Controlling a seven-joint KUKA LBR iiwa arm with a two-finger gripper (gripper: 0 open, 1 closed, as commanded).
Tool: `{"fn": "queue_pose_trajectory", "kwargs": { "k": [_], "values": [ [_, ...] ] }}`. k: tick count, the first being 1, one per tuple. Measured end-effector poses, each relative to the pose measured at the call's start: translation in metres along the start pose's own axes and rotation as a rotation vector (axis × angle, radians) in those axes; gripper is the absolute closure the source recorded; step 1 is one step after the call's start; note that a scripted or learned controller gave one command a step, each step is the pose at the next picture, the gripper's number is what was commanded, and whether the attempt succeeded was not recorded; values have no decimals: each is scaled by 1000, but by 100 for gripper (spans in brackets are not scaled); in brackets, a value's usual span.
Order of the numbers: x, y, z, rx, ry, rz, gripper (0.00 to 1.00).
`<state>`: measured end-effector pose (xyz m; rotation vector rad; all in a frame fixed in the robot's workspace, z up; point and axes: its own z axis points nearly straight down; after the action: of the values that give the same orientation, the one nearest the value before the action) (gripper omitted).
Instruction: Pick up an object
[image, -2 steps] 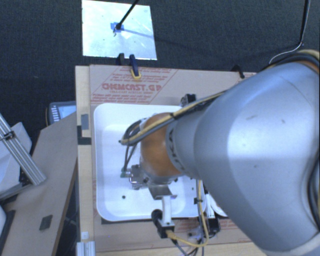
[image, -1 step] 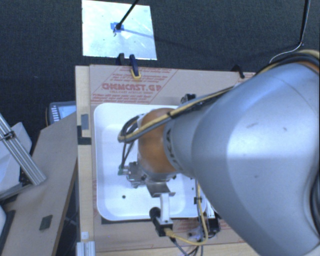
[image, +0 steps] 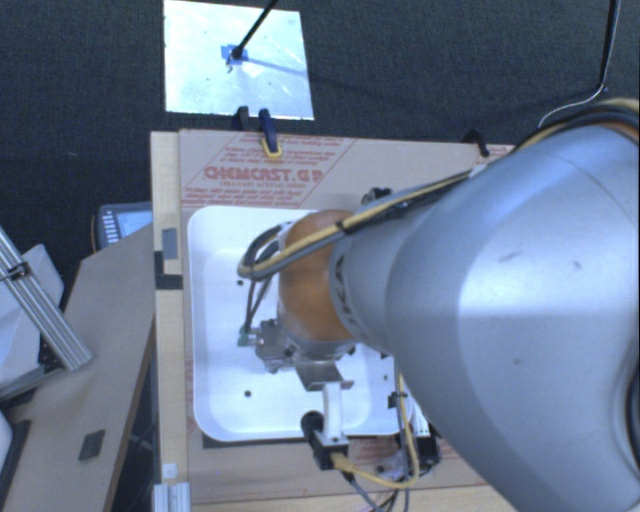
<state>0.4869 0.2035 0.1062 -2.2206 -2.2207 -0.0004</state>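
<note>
Grey arm (image: 500, 300) nearest, orange band (image: 303, 290), white bin (image: 215, 330) beneath wrist

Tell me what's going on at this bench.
The grey arm reaches in from the right and hangs over the white bin, with its wrist pointing down into it. The arm's bulk covers most of the bin, so it's impossible to tell whether anything has been picked up. The bare part of the bin floor has only a few tiny dark specks, too small to identify.
</note>
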Motion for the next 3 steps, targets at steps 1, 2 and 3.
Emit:
{"fn": "queue_pose_trajectory", "kwargs": {
  "k": [1,2,3],
  "values": [
    [0,0,-10,0,0,1,100],
    [-29,-1,23,1,-1,1,100],
    [-28,0,11,0,0,0,100]
  ]
}}
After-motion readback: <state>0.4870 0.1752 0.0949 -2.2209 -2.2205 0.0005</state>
